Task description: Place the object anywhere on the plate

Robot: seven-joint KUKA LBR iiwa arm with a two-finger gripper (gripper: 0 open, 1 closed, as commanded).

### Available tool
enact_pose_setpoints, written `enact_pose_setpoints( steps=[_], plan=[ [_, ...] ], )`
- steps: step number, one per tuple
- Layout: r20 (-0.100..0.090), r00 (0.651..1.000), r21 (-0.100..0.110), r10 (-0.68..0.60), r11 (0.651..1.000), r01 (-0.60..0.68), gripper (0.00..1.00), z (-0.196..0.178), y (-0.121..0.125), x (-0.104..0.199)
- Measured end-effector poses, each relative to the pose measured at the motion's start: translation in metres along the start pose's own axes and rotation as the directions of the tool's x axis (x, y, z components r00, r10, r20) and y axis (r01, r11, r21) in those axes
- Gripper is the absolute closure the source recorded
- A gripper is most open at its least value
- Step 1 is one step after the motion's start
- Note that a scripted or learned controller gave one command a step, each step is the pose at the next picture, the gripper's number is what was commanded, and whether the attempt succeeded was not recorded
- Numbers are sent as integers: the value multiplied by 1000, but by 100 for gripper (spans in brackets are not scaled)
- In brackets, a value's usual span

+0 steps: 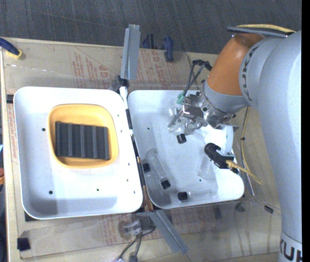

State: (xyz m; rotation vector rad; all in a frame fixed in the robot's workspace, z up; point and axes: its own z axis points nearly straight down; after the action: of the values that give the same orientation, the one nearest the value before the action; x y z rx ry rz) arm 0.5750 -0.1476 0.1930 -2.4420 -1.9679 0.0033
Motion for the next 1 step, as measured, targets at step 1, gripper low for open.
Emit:
enact_pose_setpoints(
  steps=[1],
  plan=[
    [2,975,-3,-221,975,221,100,2,7,70]
  ],
)
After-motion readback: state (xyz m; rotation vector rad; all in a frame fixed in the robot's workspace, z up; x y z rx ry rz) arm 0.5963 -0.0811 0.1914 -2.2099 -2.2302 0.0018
